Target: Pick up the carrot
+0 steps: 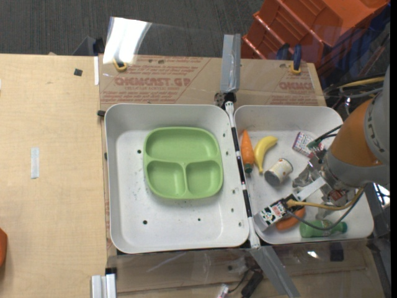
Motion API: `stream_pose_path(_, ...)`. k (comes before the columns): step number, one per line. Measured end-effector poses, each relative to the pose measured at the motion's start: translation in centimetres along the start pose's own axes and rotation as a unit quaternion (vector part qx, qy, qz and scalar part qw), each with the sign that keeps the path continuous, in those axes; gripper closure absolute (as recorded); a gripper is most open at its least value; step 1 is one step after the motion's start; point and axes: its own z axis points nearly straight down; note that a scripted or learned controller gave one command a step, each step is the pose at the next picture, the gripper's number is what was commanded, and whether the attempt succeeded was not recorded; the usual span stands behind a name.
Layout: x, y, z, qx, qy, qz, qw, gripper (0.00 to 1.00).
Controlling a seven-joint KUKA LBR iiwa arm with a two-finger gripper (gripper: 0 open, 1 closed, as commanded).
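1. The carrot (247, 148) lies in the right bin (280, 124), hard against its left wall, with its green end toward the front; a jaw coming down on the wall side may have no room and could push it away instead of closing on it
2. The banana (265, 151) lies just beside the carrot, so a slightly off grasp could catch the banana or both
3. A second orange thing (289, 222) lies near the bin's front, much closer to the arm; it could be taken for the target
4. The gripper (308, 177) hangs over the right half of the bin, well apart from the carrot, with a small cup (279, 170) between them; I cannot tell whether it is spread or closed, and nothing is visibly held
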Motion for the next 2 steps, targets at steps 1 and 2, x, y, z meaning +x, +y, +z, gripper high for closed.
stream_pose_path(1,13.0,6.6,0.0,-0.001,-0.001,-0.011,0.9999,0.0)
stream_pose_path(2,4.5,0.2,0.0,0.0,-0.001,0.055,0.9985,0.0)
